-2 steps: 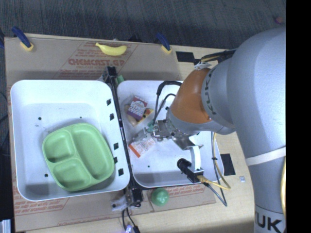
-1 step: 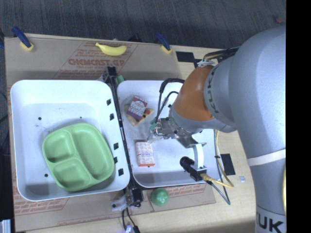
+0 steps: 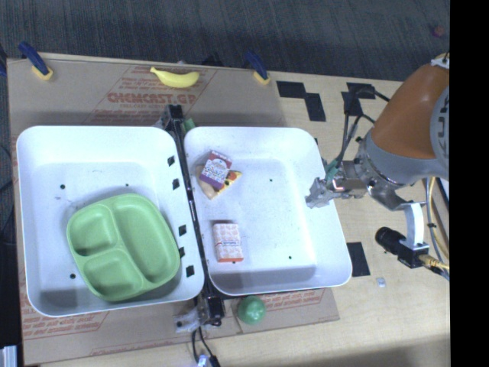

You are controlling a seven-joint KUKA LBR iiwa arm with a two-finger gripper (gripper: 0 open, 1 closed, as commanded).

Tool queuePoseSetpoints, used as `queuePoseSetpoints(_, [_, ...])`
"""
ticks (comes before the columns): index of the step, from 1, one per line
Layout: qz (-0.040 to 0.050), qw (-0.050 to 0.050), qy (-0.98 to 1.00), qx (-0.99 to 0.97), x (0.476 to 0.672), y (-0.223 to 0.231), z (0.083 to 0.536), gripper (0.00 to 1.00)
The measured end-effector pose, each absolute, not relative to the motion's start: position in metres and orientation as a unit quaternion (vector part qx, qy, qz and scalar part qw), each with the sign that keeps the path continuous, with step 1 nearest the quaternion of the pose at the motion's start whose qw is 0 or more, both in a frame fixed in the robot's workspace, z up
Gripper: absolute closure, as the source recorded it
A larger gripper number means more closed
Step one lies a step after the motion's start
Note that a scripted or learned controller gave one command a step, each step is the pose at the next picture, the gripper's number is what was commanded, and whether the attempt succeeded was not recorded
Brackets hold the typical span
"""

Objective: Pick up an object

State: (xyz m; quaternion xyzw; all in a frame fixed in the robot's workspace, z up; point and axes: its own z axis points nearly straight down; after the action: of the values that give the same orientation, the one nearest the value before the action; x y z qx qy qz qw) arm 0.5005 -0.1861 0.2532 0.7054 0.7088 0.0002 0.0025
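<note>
I see the gripper [image 3: 319,195] hanging over the right bin's [image 3: 325,260] right rim, can't tell its state, pink box [image 3: 227,242] and purple packet [image 3: 215,172] lying loose inside.

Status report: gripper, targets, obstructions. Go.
Gripper over right bin's right rim, holding nothing. Purple packet and orange-white box loose on right bin floor. Green tray in left bin. Nothing blocking the packets.

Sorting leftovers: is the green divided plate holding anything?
Empty. The green divided plate in the left bin shows three bare compartments.
</note>
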Motion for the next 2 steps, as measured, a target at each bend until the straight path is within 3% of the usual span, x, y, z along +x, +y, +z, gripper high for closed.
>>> queuePoseSetpoints(1, [-0.0005, -0.001, 0.709, 0.705, 0.477, -0.179, 0.229, 1.00])
queuePoseSetpoints(2, [-0.0004, -0.001, 0.710, 0.704, 0.477, -0.119, 0.223, 1.00])
